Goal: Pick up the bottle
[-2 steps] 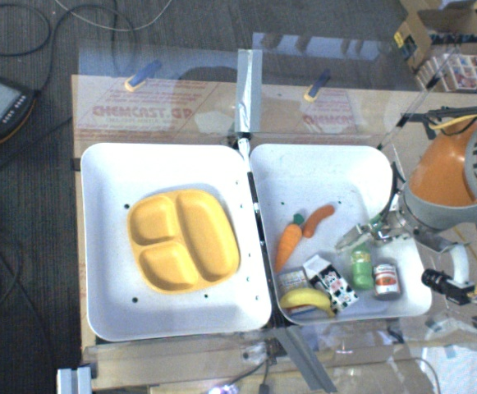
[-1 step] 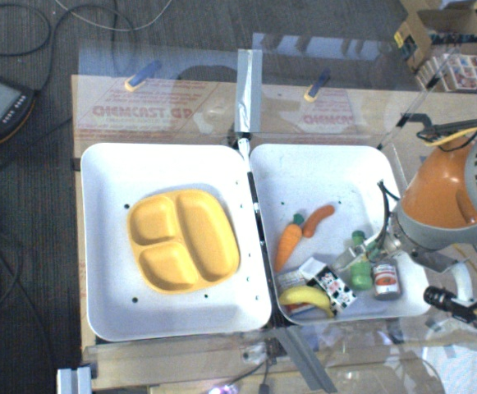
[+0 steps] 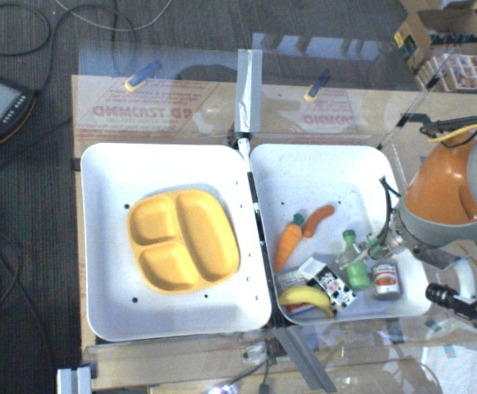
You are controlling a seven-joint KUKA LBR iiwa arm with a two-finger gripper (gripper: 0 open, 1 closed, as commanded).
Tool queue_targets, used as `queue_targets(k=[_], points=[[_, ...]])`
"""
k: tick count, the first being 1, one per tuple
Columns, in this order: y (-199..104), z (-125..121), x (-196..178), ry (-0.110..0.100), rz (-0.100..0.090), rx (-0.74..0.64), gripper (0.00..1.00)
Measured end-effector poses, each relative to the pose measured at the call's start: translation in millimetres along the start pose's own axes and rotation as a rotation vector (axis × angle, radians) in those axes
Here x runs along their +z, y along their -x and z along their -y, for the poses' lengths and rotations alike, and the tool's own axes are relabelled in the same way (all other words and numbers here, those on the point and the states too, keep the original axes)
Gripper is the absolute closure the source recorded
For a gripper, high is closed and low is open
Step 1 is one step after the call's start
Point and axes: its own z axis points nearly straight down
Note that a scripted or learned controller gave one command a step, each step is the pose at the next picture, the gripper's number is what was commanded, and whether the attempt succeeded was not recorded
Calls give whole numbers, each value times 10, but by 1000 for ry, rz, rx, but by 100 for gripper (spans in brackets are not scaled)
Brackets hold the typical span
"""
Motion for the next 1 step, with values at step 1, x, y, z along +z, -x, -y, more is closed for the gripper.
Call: queue_targets(k=[1], points=[[-530, -235, -1119, -5, 1, 142, 100]])
